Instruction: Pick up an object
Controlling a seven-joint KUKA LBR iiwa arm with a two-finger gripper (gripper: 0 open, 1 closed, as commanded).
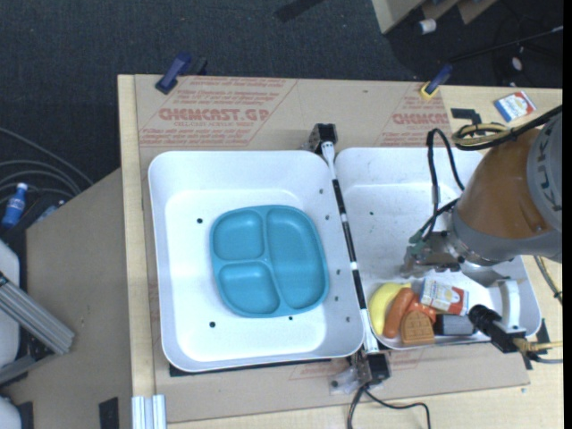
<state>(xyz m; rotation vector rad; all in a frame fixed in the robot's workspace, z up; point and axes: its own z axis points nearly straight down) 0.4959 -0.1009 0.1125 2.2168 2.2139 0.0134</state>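
In the right bin (384, 181), a small heap of objects lies at the near left corner. It holds a yellow rounded piece (383, 301), an orange-red stick-shaped piece (399, 311), a brown ridged piece (416, 328) and a white packet with red print (444, 298). My gripper (423, 257) hangs low in this bin, just above and behind the heap, close to the packet. The wrist hides what lies directly under it. Nothing shows between the gripper and the heap that I could call held.
The left bin (179, 239) holds a blue divided plate (266, 259) in its middle. A black divider rail (342, 226) runs between the bins. The grey and orange arm (514, 199) covers the right bin's right side. A small blue-white card (513, 105) lies on the bench behind.
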